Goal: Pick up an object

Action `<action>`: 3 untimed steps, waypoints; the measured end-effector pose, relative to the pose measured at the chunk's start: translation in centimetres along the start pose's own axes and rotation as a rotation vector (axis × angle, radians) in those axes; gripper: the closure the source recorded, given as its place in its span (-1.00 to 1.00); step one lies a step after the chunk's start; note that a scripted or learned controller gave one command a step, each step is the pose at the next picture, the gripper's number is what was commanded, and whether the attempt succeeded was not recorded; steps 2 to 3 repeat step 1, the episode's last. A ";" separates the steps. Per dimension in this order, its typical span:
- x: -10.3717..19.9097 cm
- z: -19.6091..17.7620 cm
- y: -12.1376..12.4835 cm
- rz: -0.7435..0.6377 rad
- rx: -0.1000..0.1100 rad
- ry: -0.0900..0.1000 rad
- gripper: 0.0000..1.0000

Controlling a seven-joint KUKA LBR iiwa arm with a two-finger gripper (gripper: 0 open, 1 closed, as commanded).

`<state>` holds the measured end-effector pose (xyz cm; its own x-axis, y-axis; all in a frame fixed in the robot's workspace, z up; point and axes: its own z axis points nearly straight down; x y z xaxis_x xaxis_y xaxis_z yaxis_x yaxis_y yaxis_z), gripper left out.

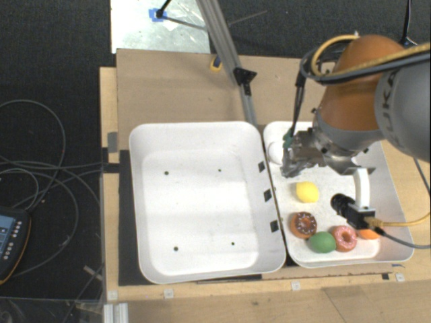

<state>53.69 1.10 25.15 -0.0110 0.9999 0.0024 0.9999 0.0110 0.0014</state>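
The right bin [387, 180] holds a yellow lemon-like piece [308, 192], a brown chocolate doughnut [304, 225], a green round piece [322, 242], a pink frosted doughnut [345, 238] and a small orange piece [368, 234]. My gripper [291, 161] hangs over the bin's far left part, just above and left of the yellow piece. The grey arm with its orange band [360, 79] covers the bin's far side. Nothing shows between the fingers.
The left bin [195, 200] lies beside the right one, joined by black clips [267, 195]. A slanted metal pole [225, 46] crosses the back of the wooden bench. Cables and a pendant lie on the dark floor at left.
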 end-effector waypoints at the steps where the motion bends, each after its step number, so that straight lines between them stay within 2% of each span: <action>1: 5.1 -0.4 -0.8 0.000 0.001 0.000 1.00; 3: 5.1 -0.4 -0.8 0.000 0.001 0.000 1.00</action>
